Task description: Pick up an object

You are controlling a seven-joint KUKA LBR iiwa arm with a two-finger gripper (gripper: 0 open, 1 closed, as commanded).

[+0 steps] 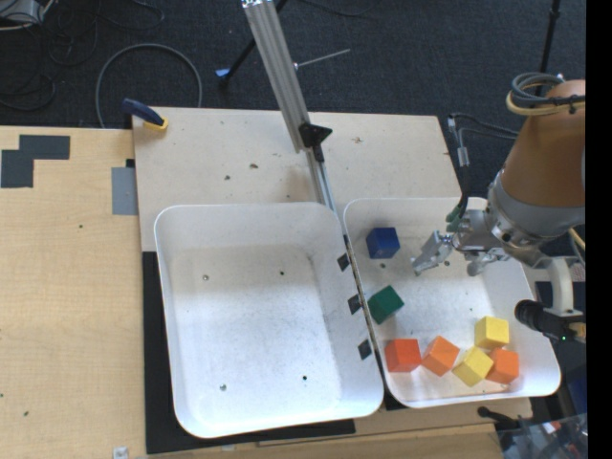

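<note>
The shallow white plastic right bin (535,376) holds every block: a dark green cube (385,304) by its left wall, a blue cube (383,242) behind it, then red (403,355), orange (441,355) and yellow cubes (472,365) along the front. The metal two-finger gripper (455,259) hangs above bare floor, fingers spread wide, holding nothing.

camera view: fixed overhead | slanted down | both bins (172,256) framed
</note>
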